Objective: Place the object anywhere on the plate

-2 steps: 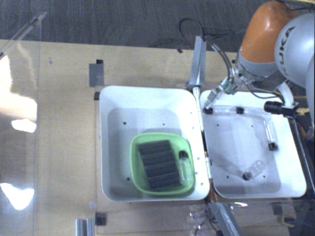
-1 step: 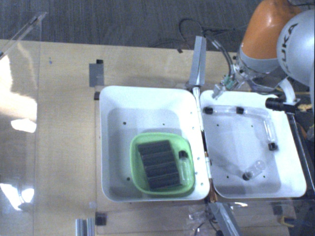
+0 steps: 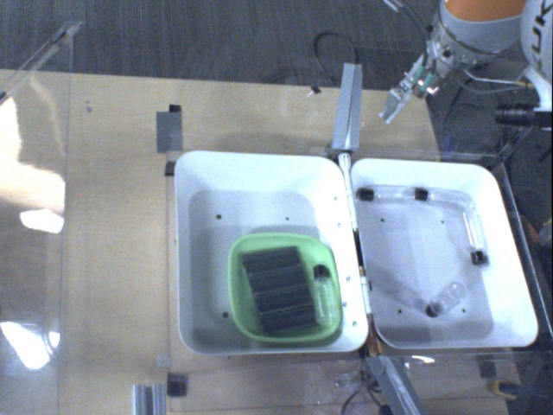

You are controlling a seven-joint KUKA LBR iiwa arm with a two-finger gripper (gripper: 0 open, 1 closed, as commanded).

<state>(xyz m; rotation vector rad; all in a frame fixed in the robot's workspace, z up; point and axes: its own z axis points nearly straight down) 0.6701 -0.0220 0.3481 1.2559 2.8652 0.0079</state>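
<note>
Camera view, top-down at a slant: pale wooden tabletop (image 3: 95, 258) with glare patches along its left side, dark carpet beyond its far edge.

Two shallow white bins sit side by side, rims touching at the middle: left bin (image 3: 186, 258) and right bin (image 3: 510, 258). A grey post (image 3: 348, 106) stands just behind the seam between them.

Arm (image 3: 484, 7) comes in at the top right corner, orange band visible, wrist angled down and to the left. Its jaws hang over the tabletop behind the right bin's far left corner, well apart from anything in either bin. Cannot tell whether the jaws are apart or closed, too small and blurred; nothing can be made out between them.

Green plate (image 3: 235, 275) lies in the near half of the left bin, close to the bin's right wall. Dark ridged block (image 3: 276, 292) lies flat on the plate and covers most of its middle.

Right bin: long clear tube (image 3: 393, 195) with black ends along the far wall, shorter clear tube (image 3: 473, 232) near the right wall, small clear vial (image 3: 442, 299) toward the near side, all lying flat.

Small clear bottle (image 3: 322, 288) with a black cap lies on the plate, just beside the block's right edge, cap pointing away from the camera.
</note>
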